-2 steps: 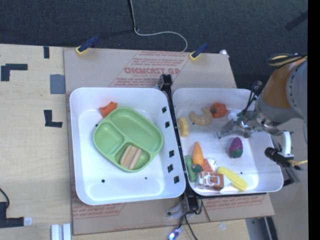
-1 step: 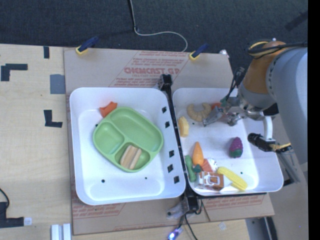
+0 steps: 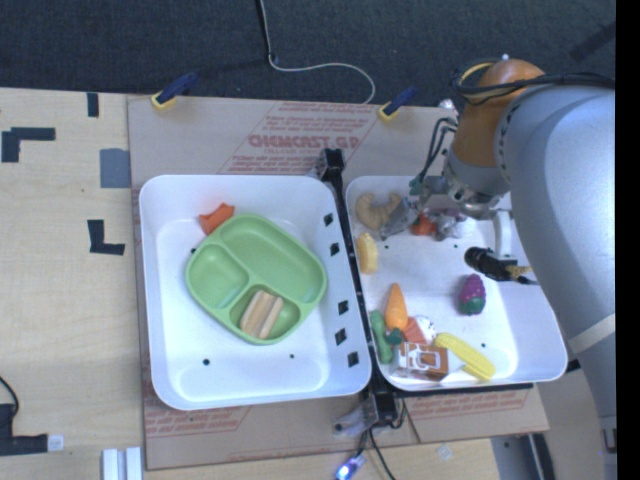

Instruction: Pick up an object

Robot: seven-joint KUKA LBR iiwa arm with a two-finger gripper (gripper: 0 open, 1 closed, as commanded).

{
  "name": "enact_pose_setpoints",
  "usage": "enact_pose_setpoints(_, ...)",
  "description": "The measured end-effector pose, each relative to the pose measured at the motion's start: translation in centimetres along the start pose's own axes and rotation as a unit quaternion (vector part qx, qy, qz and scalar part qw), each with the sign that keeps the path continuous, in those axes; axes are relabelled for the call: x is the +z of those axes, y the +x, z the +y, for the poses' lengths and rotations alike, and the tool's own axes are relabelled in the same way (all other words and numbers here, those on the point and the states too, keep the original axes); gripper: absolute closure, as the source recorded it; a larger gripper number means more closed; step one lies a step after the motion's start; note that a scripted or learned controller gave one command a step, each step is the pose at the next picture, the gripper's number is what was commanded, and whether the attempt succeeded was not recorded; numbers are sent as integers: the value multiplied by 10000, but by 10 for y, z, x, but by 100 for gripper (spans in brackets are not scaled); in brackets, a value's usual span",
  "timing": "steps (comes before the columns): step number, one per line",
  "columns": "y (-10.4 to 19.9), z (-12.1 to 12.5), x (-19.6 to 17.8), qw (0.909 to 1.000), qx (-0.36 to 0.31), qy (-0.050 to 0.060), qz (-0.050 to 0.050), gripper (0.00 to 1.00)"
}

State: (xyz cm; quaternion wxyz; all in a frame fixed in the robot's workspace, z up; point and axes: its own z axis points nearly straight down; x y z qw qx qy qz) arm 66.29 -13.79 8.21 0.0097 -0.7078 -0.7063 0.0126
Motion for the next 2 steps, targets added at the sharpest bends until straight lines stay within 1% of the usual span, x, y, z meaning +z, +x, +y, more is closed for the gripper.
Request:
enact_pose_setpoints(1,0,-1,0,10000,28,-20,-13,0)
enact_pose_setpoints(2,1,-10,-2,9999,-6,-135,8,0)
